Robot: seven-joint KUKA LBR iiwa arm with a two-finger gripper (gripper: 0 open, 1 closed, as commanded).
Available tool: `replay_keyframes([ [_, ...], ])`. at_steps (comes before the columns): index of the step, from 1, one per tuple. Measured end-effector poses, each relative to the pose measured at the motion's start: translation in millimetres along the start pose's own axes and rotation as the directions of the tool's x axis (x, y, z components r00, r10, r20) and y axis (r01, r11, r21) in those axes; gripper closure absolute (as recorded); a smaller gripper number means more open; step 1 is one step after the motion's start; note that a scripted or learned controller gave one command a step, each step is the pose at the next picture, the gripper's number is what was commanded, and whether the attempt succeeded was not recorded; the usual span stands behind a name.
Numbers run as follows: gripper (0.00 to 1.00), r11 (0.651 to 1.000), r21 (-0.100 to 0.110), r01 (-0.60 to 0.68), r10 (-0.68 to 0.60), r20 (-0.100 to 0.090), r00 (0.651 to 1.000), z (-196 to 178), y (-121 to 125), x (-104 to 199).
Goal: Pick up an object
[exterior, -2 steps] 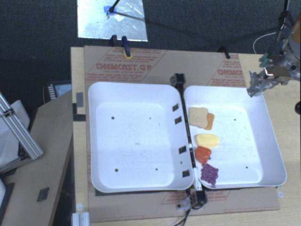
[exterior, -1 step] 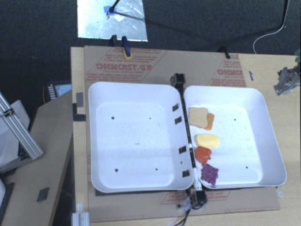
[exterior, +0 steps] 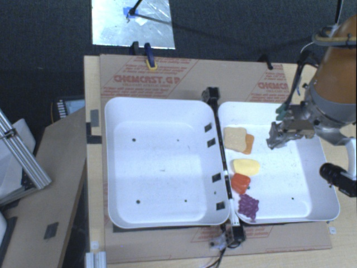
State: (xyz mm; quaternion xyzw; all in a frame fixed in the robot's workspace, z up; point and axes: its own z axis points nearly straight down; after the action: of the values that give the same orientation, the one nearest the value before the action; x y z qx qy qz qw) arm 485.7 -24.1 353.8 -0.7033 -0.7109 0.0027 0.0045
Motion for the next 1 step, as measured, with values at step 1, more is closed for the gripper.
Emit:
replay_keyframes([
  [1, 1.00, 1.000, -0.025, 0.000, 0.000, 0.000, 1.000, -119.4, 4.0, 59.7],
])
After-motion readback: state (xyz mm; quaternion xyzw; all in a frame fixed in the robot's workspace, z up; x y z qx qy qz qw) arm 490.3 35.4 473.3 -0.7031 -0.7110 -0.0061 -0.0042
